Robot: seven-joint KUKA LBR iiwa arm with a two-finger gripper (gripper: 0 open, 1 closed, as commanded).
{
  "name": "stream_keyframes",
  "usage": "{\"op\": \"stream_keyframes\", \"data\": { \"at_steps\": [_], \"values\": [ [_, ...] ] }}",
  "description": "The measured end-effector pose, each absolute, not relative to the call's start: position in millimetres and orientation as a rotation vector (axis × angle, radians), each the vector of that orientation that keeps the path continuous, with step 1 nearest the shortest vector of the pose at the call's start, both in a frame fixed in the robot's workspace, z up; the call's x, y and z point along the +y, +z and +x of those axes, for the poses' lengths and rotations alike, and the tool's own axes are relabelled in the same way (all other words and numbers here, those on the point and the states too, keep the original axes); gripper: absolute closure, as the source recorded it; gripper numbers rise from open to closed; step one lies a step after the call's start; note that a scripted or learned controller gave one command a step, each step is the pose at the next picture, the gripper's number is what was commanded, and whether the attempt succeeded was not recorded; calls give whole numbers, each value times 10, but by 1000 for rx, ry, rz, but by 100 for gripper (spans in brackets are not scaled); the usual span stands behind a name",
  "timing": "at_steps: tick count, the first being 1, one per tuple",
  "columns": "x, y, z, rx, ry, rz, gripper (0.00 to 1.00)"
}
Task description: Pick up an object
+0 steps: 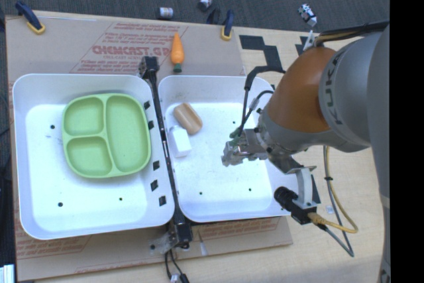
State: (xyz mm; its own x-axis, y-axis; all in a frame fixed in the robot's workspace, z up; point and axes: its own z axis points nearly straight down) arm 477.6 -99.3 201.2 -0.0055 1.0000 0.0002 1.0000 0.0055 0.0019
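In the right bin (pixel 218 199) lie a tan bread roll (pixel 188 118) and, just below it against the left wall, a small white block (pixel 179 141). My gripper (pixel 233 154) hangs over the right half of this bin, well to the right of both objects, under the grey and orange arm. Nothing shows between its tips. The left bin (pixel 40 209) holds a green divided plate (pixel 106 134).
An orange carrot-shaped toy (pixel 177 50) lies on the cardboard beyond the bins. A black divider (pixel 159 142) runs between the two bins. Blue clamps (pixel 30 16) hold the board's far edge. Cables and a black fitting (pixel 295 202) hang near the right bin's lower right corner.
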Motion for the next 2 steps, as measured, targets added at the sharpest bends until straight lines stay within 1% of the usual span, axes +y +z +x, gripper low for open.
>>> {"op": "stream_keyframes", "data": {
  "at_steps": [1,2],
  "values": [
    [-1132,2046,4764,2225,0,2217,100],
    [-1491,1862,4923,2224,0,2218,100]
  ]
}}
